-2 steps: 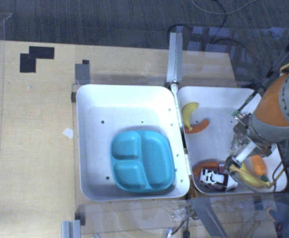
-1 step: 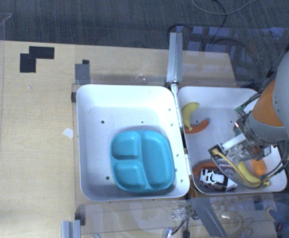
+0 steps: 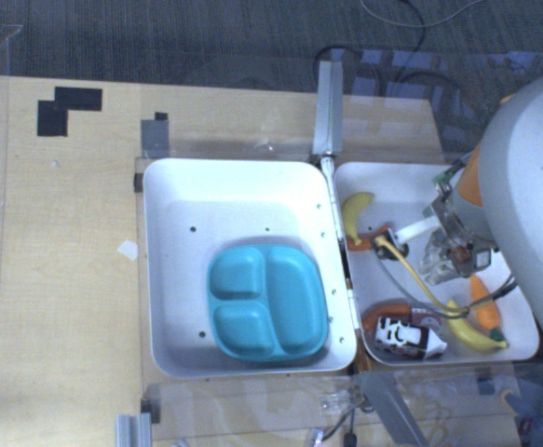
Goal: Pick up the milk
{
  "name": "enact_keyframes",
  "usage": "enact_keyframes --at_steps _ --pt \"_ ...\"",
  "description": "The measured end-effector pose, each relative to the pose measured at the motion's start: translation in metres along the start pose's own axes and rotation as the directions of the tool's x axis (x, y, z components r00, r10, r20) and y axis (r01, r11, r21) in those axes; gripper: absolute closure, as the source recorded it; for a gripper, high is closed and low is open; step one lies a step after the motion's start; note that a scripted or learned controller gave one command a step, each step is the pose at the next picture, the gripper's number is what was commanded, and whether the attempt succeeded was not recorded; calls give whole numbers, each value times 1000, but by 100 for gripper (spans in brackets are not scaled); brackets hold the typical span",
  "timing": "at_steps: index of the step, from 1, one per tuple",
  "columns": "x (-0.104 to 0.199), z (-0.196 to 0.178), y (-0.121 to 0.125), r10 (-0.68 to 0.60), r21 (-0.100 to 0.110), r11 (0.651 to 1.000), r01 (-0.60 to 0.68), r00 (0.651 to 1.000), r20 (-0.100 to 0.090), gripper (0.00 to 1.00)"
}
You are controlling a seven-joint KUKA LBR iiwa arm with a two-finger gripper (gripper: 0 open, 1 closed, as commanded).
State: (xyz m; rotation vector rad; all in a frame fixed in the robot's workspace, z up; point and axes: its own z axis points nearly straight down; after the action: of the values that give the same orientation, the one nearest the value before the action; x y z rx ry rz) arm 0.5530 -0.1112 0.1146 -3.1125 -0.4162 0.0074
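Observation:
The milk point(image 3: 409, 336) is a small carton with a black-and-white cow pattern, lying on its side at the front of the right bin point(image 3: 522, 347). My gripper point(image 3: 450, 254) hangs over the middle of that bin, behind the carton and to its right, well apart from it. Nothing can be seen held in it. The grey arm point(image 3: 532, 203) covers the bin's right side.
A banana point(image 3: 473, 333) and an orange carrot point(image 3: 484, 307) lie just right of the milk. A brown-red item point(image 3: 388, 312) sits behind the carton. Another yellow piece point(image 3: 356, 214) lies at the right bin's back left. The left bin point(image 3: 173, 212) holds a blue divided plate point(image 3: 266, 301).

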Motion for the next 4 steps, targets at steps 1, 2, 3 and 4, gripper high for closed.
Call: enact_keyframes --at_steps 1,2,3,4 --pt "-19 -70 -114 -40 -2 999 40 999 -8 100" --pt "33 -141 -203 -41 -3 999 41 999 -12 100" --pt "14 -149 -168 63 -3 998 -63 998 -11 100" --pt "60 -172 -240 63 -3 998 -63 998 -12 100"
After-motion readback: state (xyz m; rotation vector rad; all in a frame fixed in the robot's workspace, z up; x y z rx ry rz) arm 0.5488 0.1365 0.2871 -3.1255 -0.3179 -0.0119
